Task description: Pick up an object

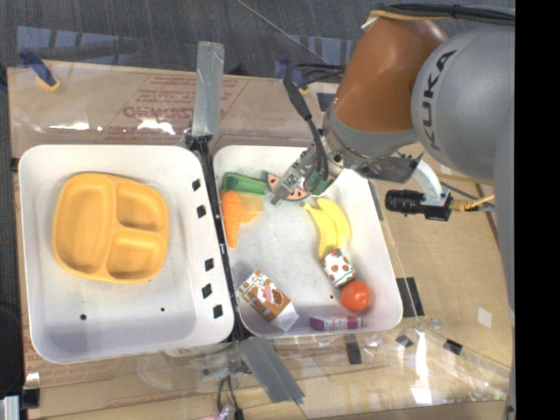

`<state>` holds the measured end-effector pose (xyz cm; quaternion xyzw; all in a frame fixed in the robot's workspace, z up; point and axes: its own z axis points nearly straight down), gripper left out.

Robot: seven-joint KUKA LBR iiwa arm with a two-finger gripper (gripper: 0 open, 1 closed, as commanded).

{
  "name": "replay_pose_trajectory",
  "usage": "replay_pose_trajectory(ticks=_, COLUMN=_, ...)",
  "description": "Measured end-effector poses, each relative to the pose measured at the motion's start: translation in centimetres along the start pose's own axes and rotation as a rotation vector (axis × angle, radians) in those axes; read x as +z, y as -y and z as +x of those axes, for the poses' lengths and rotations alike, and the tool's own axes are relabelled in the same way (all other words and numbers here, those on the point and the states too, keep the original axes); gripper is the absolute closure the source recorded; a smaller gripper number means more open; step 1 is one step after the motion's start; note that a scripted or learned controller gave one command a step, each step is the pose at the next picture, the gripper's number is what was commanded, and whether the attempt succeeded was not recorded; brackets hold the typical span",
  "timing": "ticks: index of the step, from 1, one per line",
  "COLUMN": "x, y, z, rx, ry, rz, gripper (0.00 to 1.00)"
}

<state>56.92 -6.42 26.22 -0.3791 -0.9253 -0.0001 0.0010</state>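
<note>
The end effector hangs low over the upper part of the right bin, close inside its far rim; whether it is released or clenched I cannot tell, as the metal tip is small and partly hidden by the wrist. The grey arm with its orange band crowds the bin's upper right corner, so the open room lies below and to the left of the end effector, across the bare white floor in the middle of the bin.

Just beside the tip, to its left, lies a green object, and just below that an orange carrot along the bin's left wall. A small pink piece sits touching or nearly touching the tip. Right and below the end effector lies a yellow banana, then a small printed bottle and a red tomato. Further below, near the front rim, are a small carton and a flat purple packet.

Well to the left, past the divider, the left bin holds 1 yellow compartment tray. Both bins rest on the table, covered in cardboard and clear film.
</note>
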Motion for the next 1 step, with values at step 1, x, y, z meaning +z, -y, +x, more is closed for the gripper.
replay_pose_trajectory(ticks=1, x=0.17, y=-5.62, z=1.22, rx=0.061, ry=0.002, rz=-0.001, gripper=1.00)
